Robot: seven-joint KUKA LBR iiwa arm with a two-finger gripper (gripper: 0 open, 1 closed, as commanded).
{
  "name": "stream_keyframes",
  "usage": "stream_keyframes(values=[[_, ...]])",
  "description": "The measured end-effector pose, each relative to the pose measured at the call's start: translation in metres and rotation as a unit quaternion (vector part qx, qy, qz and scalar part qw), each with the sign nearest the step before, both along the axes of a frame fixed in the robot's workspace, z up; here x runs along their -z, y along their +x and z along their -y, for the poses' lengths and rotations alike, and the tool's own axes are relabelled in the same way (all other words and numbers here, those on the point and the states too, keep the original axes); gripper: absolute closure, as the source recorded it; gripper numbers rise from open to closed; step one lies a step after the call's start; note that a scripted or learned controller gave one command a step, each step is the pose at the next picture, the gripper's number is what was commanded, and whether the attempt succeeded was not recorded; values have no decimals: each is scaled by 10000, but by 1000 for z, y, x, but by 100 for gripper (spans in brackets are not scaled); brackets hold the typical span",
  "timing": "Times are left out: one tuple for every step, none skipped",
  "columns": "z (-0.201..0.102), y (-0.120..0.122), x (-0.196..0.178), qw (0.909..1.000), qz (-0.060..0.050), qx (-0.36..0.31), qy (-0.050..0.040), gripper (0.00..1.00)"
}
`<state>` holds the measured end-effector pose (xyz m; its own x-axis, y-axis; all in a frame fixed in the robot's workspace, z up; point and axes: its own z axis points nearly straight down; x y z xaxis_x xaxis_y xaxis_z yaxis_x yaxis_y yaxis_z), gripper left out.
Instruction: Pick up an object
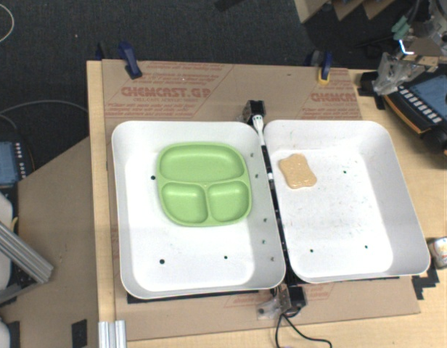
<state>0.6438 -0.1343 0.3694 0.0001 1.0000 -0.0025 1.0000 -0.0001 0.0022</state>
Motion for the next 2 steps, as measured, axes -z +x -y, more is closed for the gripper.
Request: stream_keyframes(values=[[14, -74, -10, 10000, -25, 19, 14, 100], [39, 10, 22, 10000, 23, -7, -9, 100]])
